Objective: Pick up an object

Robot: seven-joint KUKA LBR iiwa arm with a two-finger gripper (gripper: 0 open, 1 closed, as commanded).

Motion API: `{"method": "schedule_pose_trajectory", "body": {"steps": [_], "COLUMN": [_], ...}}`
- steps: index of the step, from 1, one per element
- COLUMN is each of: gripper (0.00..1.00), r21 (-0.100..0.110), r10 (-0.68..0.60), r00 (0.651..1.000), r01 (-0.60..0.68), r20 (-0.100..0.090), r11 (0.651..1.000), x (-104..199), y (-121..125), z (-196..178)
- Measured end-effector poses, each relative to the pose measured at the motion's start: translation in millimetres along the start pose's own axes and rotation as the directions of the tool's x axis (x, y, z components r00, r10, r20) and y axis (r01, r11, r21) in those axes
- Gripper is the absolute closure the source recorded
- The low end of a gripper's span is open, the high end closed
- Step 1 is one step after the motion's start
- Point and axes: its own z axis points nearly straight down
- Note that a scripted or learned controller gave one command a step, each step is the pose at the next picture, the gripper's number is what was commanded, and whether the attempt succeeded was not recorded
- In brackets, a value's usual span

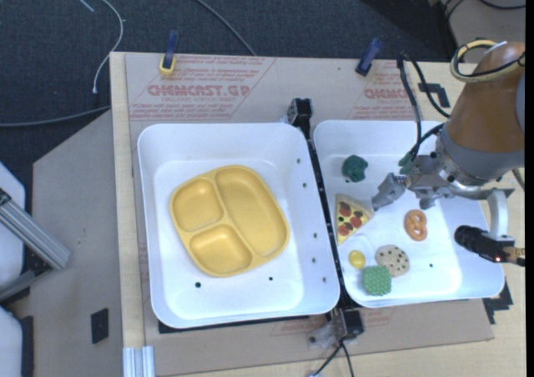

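1. Lying nearest the bottom edge of the frame, in the right bin [467, 288], is a green textured toy [377, 281]; a round speckled cookie [391, 259] sits just above and right of it, and a small yellow piece [357, 259] lies to the left.
2. Filling the middle of the left bin [158, 167] is a yellow divided plate [229, 218] with three compartments, lying flat and tilted against the bin's sides.
3. Resting against the right bin's left wall, a toy pizza slice [351, 217] points towards the bottom of the frame.
4. To the right of the slice, an orange pretzel [415, 224] lies flat on the bin floor, near the cookie but apart from it.
5. Just above the pretzel, the tool [390, 192] hangs over the right bin, aimed left; whether it is released or clenched cannot be told, and nothing is seen in it.
6. Farther up, a dark green broccoli toy [355, 168] sits near the bin's upper left corner.
7. Behind the bins, the surface [209, 87] is a printed board held by two blue clamps [170, 52] at its far edge.
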Motion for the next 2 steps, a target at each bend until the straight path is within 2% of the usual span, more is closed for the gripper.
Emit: {"method": "schedule_pose_trajectory", "body": {"steps": [1,2], "gripper": [0.00,0.00], "r21": [-0.013,-0.008], "r10": [-0.003,-0.002], "r00": [1.000,1.000], "r01": [0.003,0.002], "r20": [0.002,0.001], "r11": [1.000,1.000], "x": [0,2], "y": [3,4], "z": [-6,57]}}
